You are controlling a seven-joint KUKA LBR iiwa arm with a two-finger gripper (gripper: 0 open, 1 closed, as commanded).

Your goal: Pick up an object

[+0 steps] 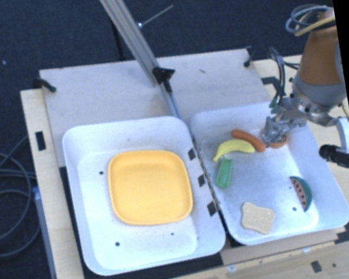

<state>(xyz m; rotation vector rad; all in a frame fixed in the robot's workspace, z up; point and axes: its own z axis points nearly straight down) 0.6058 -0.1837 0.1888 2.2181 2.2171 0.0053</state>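
**Gripper low over the far edge of the right bin**

The gripper (273,132) sits at the right bin (324,210), by the right end of a red sausage (248,138); whether it is spread or pressed together I cannot tell. Just beside the sausage lies a yellow banana (234,148), with a green piece (223,172) just below it. Nearer the front of that bin are a slice of bread (258,217) and a watermelon wedge (302,191), well apart from the gripper. The left bin (84,150) on the counter (107,87) holds a yellow plate (150,186)
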